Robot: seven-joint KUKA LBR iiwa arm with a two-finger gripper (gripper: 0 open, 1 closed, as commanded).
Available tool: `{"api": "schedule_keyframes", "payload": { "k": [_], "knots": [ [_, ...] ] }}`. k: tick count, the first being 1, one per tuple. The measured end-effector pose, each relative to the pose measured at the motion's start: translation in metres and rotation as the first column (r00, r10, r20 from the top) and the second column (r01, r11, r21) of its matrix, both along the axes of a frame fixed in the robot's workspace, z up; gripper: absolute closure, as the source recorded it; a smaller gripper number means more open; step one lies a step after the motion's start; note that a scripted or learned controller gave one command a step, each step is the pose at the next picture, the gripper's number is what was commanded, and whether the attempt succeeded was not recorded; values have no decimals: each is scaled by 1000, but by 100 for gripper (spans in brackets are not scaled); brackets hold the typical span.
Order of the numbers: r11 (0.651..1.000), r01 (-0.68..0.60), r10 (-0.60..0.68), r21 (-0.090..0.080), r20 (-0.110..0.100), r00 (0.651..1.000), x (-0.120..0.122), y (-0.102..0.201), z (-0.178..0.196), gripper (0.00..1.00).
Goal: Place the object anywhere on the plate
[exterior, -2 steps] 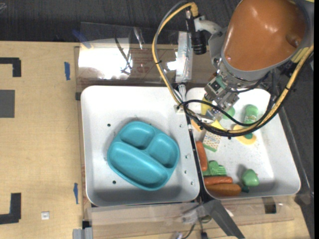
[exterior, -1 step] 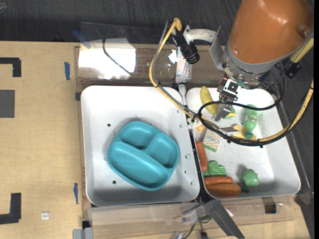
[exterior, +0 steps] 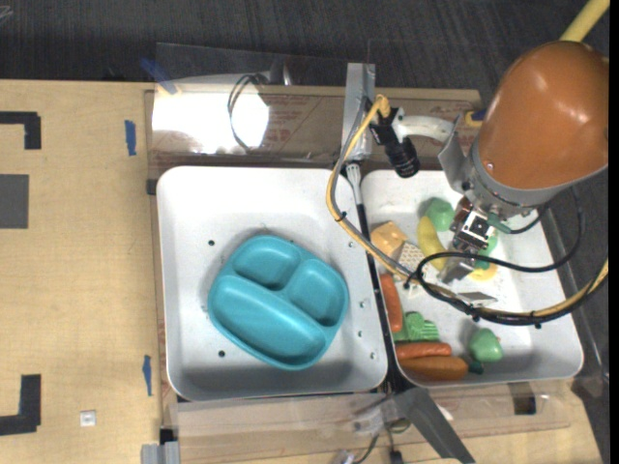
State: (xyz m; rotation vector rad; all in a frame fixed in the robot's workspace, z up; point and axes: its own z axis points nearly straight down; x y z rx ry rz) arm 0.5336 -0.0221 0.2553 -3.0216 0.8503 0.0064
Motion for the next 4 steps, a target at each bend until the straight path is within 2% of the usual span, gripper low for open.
{"api": "schedule_keyframes", "payload": {
  "k": [1,2,3,4],
  "knots": [
    [960,280,-280,0,7,960,-1,-69,19,100],
    [981,194,-194,-1,1,981,-45,-109,3,100],
    [987,161,-161,4,-5,987,6,-27,-62,100],
    [991,137,-137,-1,9,991,6,-65,-9,100]
  ]
}}
